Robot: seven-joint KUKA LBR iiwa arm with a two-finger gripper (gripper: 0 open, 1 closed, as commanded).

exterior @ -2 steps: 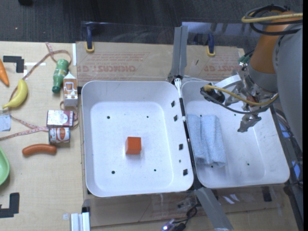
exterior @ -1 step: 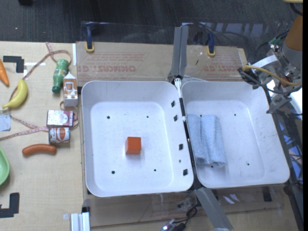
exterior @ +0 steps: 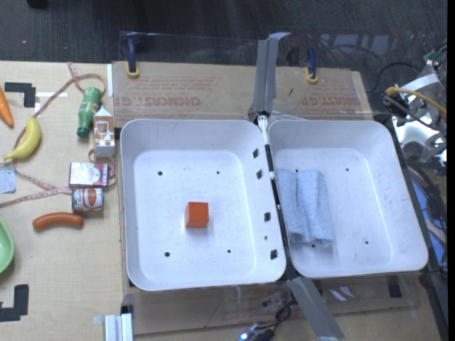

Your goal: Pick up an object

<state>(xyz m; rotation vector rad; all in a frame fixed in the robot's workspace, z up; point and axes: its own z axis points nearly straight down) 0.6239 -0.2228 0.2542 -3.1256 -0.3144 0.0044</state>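
Looking down on the bench, the orange cube [exterior: 197, 214] sits alone on the floor of the left bin [exterior: 142, 155], a little below its middle and well apart from every wall, with nothing lying over or against it. The right bin [exterior: 387, 155] holds a blue-grey cloth [exterior: 309, 206], folded into a long strip, lying near the wall it shares with its neighbour. The two bins touch along that middle edge, where a few small black clips [exterior: 269, 217] are dotted, and a grey metal post [exterior: 265, 69] stands at the far end of the seam.

Both bins rest on a cardboard sheet [exterior: 185, 91], pinned at the far edge by two clamps [exterior: 132, 55]. On the wooden table [exterior: 50, 275] beside the left bin lies a scatter of toy food: a banana [exterior: 25, 139], a carrot [exterior: 4, 109], a green bottle [exterior: 88, 109], a small carton [exterior: 104, 135], a can [exterior: 88, 200], a sausage [exterior: 58, 222], and a measuring tape [exterior: 43, 105] looping among them.

Beyond the right bin is a tangle of cables and pale hardware [exterior: 419, 112]; what it belongs to is hard to tell from here.
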